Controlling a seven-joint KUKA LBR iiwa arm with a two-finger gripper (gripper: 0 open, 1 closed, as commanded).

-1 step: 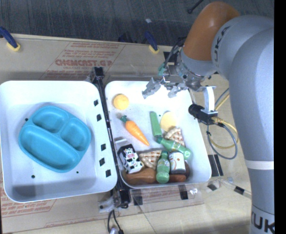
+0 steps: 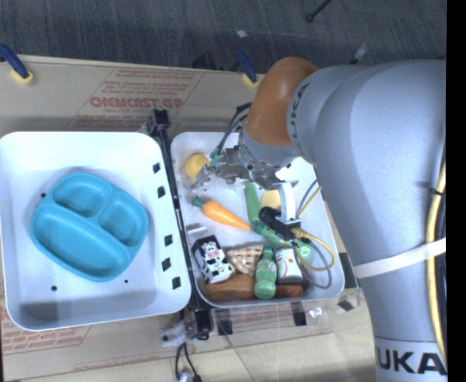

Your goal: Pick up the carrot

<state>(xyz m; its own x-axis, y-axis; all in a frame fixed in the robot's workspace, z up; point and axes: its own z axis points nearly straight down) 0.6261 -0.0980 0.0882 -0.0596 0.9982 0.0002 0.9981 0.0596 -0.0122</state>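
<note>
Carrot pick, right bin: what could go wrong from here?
1. The carrot lies tilted in a crowded bin, with a green cylinder close beside its tip; a descent may clip that neighbour instead.
2. The gripper hangs above the carrot's leafy end, near the yellow lemon-like item, so a grasp there may catch the wrong thing.
3. The carrot tapers; an off-centre pinch could slip.

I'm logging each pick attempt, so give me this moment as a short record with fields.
target: carrot, lying in the right bin, not held
gripper: gripper above the bin's far end, beyond the carrot
neighbours: yellow fruit, green bottle, cow-print toy
left bin: left bin holds a blue divided plate
</note>
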